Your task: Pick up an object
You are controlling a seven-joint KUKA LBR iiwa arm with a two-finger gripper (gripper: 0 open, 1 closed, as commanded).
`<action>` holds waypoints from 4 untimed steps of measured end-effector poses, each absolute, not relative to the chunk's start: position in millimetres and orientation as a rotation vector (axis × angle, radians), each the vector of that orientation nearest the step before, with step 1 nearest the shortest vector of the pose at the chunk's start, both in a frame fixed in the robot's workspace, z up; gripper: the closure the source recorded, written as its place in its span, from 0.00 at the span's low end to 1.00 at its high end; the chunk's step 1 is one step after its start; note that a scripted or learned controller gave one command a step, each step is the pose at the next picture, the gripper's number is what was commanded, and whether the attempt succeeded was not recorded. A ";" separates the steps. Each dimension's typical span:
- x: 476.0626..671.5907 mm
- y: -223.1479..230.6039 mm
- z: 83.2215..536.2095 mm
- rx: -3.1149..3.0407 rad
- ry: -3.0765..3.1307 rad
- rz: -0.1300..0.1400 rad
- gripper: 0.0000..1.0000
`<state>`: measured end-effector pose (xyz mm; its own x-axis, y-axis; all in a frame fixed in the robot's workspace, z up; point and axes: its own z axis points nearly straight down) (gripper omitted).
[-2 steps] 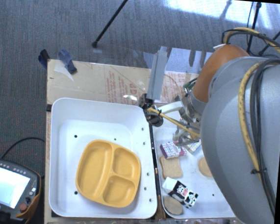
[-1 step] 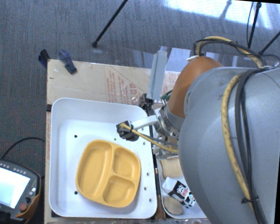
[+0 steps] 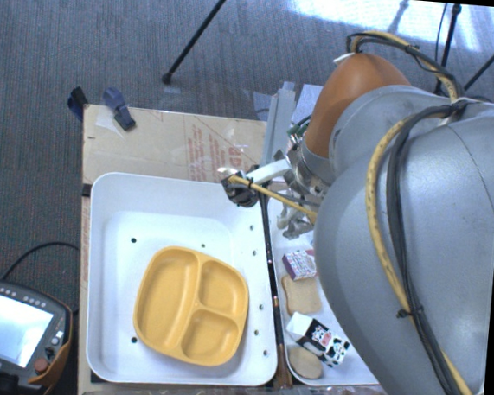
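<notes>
**Robot arm above the right of two white bins, nothing lifted**

A large grey arm [image 3: 408, 242] with an orange band reaches in from the right and hides most of the right bin [image 3: 343, 373]. Its gripper [image 3: 295, 221] hangs over the far end of that bin, near the divider between the bins. I cannot tell whether the gripper is spread or pressed together, and nothing shows in its grasp.

Along the right bin's visible strip lie a small box [image 3: 300, 263], a tan slice [image 3: 298, 294], a cow-patterned carton [image 3: 322, 340] and a tan round piece [image 3: 305, 361]. The left bin [image 3: 105, 222] holds a yellow divided plate [image 3: 191, 304], lying flat near its middle.
</notes>
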<state>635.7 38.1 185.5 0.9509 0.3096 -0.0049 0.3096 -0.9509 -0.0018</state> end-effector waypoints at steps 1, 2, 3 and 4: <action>591.0 52.2 227.4 -3.088 -0.567 0.002 1.00; 534.2 30.2 239.2 -3.091 -0.556 0.008 1.00; 583.4 112.1 258.0 -3.117 -0.368 0.006 1.00; 543.0 76.6 223.5 -3.116 -0.407 0.016 1.00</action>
